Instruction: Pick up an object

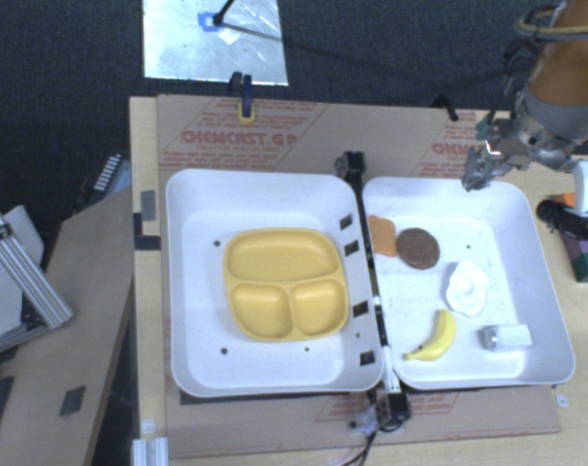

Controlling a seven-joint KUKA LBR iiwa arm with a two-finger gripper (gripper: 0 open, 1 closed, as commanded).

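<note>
Worktop (pixel 275 129) under two white bins. Left bin (pixel 192 260) with a yellow divided tray (pixel 279 282). Right bin (pixel 527 289) with brown disc (pixel 418 248), orange piece (pixel 381 235), fried-egg toy (pixel 467 289), banana (pixel 434 339), small white block (pixel 506 336). Gripper (pixel 476 175) above right bin's far rim, holding nothing visible; spread too blurred, perhaps closed, cannot tell.

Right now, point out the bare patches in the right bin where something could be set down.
The right bin has bare floor along its far edge, near the gripper, and at its near left corner beside the banana. The middle is crowded: brown disc, orange piece, white lump, small white block.
</note>
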